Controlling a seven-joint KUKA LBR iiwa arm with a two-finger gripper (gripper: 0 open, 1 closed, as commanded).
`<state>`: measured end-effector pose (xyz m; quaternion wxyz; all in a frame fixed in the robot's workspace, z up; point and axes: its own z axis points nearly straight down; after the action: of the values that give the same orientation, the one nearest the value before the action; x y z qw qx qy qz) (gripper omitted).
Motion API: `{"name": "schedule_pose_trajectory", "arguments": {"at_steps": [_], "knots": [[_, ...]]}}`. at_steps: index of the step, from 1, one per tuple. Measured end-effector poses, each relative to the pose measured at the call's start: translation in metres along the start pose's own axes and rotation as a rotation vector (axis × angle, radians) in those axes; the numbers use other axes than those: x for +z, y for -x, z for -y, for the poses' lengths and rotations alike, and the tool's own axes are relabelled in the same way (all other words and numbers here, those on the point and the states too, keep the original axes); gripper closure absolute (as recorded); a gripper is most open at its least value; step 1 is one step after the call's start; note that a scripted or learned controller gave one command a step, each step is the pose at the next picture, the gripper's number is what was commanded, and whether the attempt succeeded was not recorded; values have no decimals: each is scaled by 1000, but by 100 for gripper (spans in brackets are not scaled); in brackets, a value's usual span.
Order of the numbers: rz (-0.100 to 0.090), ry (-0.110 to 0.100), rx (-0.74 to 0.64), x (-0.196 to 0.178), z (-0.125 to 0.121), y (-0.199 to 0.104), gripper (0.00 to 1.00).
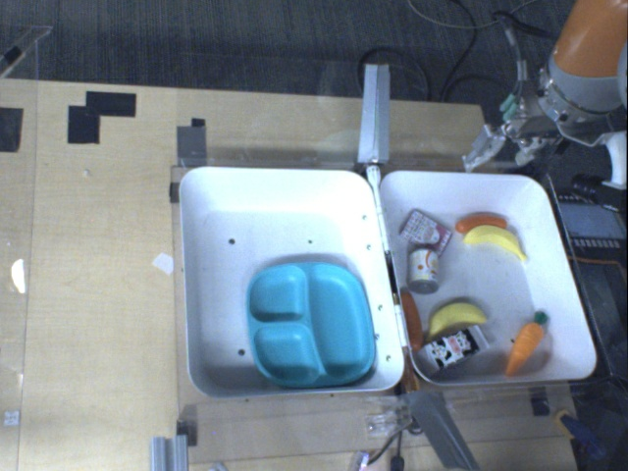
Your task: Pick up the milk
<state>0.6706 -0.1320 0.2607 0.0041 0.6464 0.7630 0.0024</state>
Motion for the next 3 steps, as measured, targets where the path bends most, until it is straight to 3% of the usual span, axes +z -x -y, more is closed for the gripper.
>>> {"name": "schedule_pose_trajectory", "arguments": {"at_steps": [1,2,3], "knots": [[-2,-4,26,125,-5,-40,0],[-2,-3,370,74,-11,-75,0],[-2,-5,398,75,-19,-124,0]]}}
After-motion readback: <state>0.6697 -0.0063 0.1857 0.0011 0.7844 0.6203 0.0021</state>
